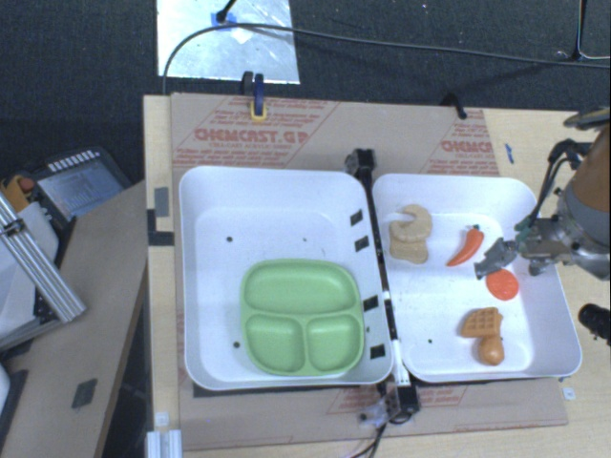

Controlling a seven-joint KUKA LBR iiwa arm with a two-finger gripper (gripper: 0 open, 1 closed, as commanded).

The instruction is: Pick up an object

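Note:
The right white bin (544, 208) holds several toy foods: a tan curved piece (411, 234), an orange-red chili pepper (466, 246), a red round disc (503, 285), and a brown waffle piece (480, 322) touching an orange lump (491, 351). My gripper (516, 263) reaches in from the right and hangs just above the red disc, right of the chili pepper. Its fingers stand apart, open, with nothing between them.
The left white bin (220, 198) holds a green three-compartment plate (301, 315). A black divider (374, 265) runs between the bins. Cardboard lies under both bins. A cable crosses the back, and a metal sheet (229, 27) lies behind the bench.

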